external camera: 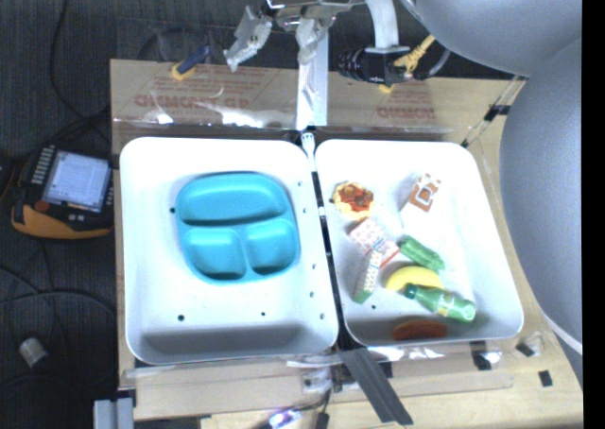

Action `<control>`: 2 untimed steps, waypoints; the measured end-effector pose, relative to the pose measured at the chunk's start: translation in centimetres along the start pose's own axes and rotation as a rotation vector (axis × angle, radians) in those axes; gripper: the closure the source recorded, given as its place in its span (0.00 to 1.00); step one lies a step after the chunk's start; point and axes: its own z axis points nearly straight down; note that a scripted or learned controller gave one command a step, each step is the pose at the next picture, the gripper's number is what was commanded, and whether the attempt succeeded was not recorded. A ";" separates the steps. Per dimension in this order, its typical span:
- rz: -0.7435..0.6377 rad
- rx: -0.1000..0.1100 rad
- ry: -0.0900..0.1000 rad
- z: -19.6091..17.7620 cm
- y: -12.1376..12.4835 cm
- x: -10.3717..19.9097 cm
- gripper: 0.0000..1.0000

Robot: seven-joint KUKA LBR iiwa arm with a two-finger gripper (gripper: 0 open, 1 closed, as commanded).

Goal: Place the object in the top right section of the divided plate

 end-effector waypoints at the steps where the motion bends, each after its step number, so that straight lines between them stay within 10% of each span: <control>1: -0.104 0.000 0.001 -1.0 1.0 4.9 0.00; 2: -0.268 -0.001 0.000 -1.0 0.9 4.3 0.00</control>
